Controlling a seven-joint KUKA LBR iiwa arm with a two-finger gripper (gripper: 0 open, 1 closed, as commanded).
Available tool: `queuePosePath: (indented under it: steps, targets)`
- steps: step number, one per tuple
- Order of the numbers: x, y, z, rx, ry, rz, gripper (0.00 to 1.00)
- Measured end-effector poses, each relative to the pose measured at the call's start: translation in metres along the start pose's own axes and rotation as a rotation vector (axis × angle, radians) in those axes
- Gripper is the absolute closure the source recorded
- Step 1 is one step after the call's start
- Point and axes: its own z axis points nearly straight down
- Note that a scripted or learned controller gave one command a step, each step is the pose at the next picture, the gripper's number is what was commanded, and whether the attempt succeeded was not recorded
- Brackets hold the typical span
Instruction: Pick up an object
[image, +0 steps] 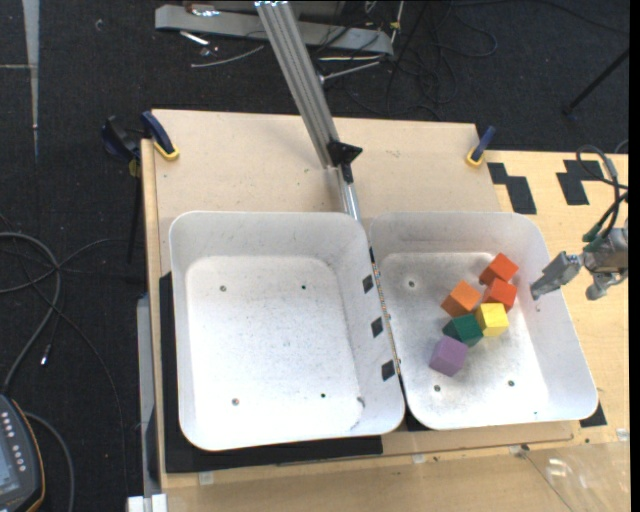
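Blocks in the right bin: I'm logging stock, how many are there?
6, clustered together: two red blocks at the top, orange, yellow, green, purple nearest the camera. More could hide beneath.

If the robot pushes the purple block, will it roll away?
Probably not: the purple block looks like a flat-sided cube, so it would likely slide. It seems stiff and small, probably light. Pushed upward, it could bump the green block beside it.
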Motion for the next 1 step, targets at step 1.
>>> queuePosePath:
  steps: [1]
  targets:
    - [0.0189, 0.0218, 0.1311, 0.007, 0.003, -0.003, 0.0]
